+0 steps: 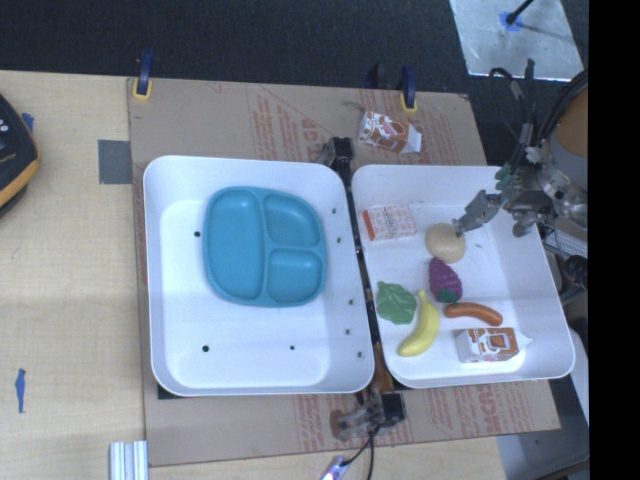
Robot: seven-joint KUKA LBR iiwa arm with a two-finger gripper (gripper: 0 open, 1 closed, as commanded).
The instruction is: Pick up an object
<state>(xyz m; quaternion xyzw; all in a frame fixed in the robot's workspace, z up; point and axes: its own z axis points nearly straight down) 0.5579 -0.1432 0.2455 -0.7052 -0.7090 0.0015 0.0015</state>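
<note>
The right bin (pixel 535 268) holds a white and red packet (pixel 388 221), a beige round potato (pixel 445 242), a purple eggplant (pixel 445 280), a green leafy piece (pixel 396 302), a yellow banana (pixel 422 328), an orange sausage (pixel 473 314) and a small carton (pixel 488 345). My gripper (pixel 494 222) hangs over the upper right part of this bin, open, with nothing between its fingers. Its left fingertip (pixel 466 226) is just up and right of the potato.
The left bin (pixel 180 348) carries a blue divided plate (pixel 265 245). A loose snack packet (pixel 388 131) lies on the cardboard behind the right bin. Clamps hold the cardboard at the back edge. A dark and yellow device (pixel 12 158) sits at the far left.
</note>
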